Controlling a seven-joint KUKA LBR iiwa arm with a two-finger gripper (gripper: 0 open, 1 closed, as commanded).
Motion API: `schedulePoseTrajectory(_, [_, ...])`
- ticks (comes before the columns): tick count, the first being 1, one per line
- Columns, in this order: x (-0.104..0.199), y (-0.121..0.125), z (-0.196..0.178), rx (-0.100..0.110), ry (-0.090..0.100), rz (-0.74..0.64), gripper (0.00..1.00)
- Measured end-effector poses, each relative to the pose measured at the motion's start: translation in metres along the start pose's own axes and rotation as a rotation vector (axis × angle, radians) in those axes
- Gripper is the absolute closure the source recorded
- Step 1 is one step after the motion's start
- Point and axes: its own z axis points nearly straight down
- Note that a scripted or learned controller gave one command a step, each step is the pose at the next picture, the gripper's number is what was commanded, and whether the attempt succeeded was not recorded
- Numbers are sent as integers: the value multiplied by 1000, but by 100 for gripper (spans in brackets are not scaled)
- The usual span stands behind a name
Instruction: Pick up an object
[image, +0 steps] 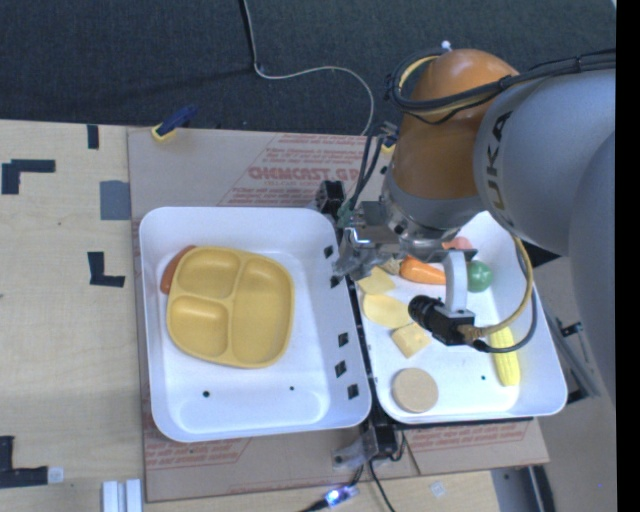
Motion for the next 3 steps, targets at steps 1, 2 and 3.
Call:
schedulePoseTrajectory(1, [33, -60, -98, -4, 2, -1, 100])
schedulePoseTrajectory(2, [5, -60, -36, 11, -5, 9, 100])
schedulePoseTrajectory(3, [-18, -59, -116, -3, -3, 7, 100])
